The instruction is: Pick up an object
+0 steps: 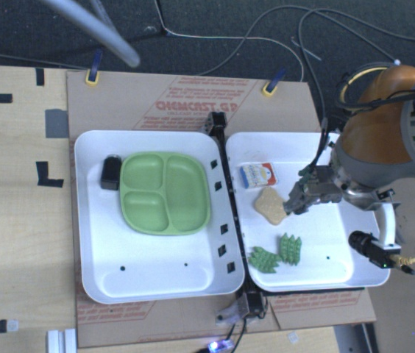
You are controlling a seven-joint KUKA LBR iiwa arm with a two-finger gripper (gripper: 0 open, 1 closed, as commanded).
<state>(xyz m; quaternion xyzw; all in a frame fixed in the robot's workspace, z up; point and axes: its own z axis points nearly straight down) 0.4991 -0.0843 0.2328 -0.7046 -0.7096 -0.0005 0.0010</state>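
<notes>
Left bin (90, 219) first: I see a green divided plate (165, 193) with three compartments, lying flat, and a small black block (110, 173) touching its left edge. A black clip strip (226, 197) runs down the seam between the two bins.

Right bin (325, 267): a small white packet with blue and red print (257, 174) sits near the top left corner. Just below it lies a tan, rough, sponge-like chunk (270, 207), the likeliest pick target, flat on the bin floor. Two green ridged pieces (277, 254) lie near the bin's front edge, touching each other.

The gripper (296, 201) is down in the right bin, its dark tip right at the tan chunk's right edge. I can't tell whether the jaws are apart or together; it's all too dark and small. I see nothing lifted. The arm comes in from the right, the orange band (380, 123) above the grey wrist, tilted down and leftward.

Bins sit on a brown cardboard sheet (193, 101) with red print, over a light wood bench (16, 234). Dark carpet (266, 6) with loose cables behind.
</notes>
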